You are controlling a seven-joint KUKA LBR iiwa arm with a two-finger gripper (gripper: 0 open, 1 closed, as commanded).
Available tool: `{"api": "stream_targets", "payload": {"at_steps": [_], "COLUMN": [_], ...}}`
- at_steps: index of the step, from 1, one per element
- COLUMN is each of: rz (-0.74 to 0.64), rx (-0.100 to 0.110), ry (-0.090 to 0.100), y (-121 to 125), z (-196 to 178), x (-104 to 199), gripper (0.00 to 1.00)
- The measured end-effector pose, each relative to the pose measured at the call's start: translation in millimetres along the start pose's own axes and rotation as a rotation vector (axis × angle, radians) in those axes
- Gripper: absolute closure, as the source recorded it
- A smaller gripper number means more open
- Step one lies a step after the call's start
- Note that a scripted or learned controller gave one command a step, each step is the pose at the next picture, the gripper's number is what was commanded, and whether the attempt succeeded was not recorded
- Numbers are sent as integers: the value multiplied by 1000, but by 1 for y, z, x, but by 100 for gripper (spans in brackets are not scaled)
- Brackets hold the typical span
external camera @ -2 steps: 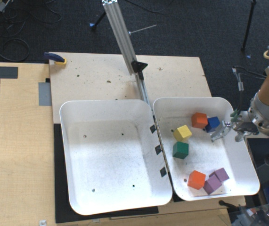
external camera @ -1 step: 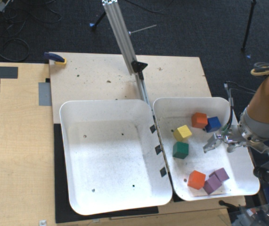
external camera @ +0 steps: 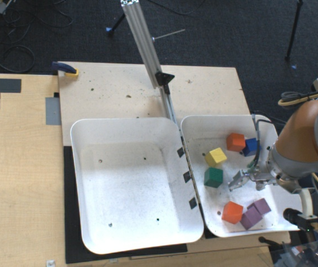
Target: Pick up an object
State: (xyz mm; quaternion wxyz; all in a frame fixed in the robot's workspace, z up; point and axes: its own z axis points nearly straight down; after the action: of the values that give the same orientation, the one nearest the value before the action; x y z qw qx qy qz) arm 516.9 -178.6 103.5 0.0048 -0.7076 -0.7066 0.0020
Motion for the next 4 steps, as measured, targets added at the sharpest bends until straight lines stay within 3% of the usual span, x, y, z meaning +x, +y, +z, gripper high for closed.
{"api": "stream_targets", "payload": {"at_steps": [1, 4], "rz": [8, -2], "rx": [-5, -12], "ry": [-2, -5], "y": [1, -1], "z": [-13, -140], "x": [-3, -7], "gripper": [100, 100]}}
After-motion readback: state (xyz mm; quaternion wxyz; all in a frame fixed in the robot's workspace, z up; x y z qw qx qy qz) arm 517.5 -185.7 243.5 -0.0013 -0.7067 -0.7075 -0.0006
